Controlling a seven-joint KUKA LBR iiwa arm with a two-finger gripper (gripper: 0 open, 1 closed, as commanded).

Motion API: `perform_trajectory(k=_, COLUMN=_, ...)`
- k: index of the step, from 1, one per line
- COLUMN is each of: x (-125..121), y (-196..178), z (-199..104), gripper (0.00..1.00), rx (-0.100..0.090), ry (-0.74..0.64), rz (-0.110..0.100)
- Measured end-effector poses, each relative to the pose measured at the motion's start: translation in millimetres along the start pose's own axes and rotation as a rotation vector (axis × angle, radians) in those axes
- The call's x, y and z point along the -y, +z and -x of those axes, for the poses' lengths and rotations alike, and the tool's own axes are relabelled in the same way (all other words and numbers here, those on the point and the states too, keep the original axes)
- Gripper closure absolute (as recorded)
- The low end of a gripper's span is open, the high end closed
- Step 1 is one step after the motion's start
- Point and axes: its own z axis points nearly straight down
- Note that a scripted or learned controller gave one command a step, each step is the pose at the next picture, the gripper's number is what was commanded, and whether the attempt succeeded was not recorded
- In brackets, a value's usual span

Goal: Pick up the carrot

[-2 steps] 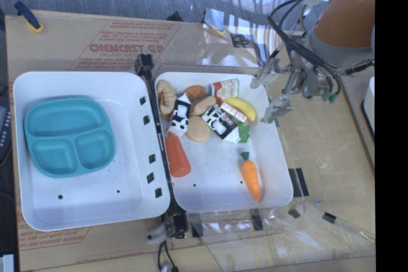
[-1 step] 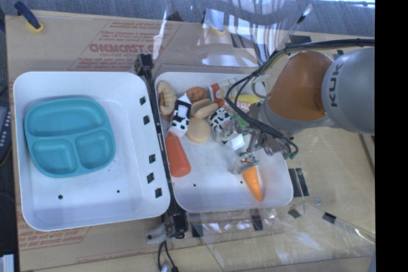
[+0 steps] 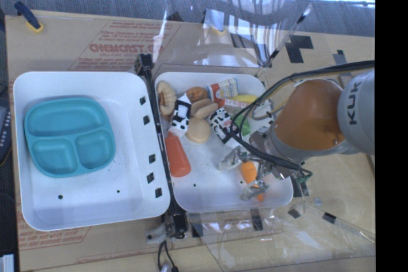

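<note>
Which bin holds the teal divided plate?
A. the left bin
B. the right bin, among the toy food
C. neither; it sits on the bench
A: the teal three-compartment plastic plate lies in the shallow white left bin, apart from the toy food in the shallow white right bin.

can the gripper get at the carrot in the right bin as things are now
Probably yes. The gripper sits right over the carrot near the right bin's front edge, and the other toys lie further back, leaving that spot uncrowded. Whether it has a grip is unclear.
</note>
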Motion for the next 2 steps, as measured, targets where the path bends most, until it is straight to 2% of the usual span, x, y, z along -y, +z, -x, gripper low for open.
perform_trajectory(k=1, x=-1.5, y=-10.9, z=4.7, gripper=1.00, rx=0.004, ry=-0.013, rz=-0.002)
perform_trajectory(k=2, x=21.5, y=-183.3, z=40.6, gripper=1.00, rx=0.012, ry=-0.023, rz=-0.017)
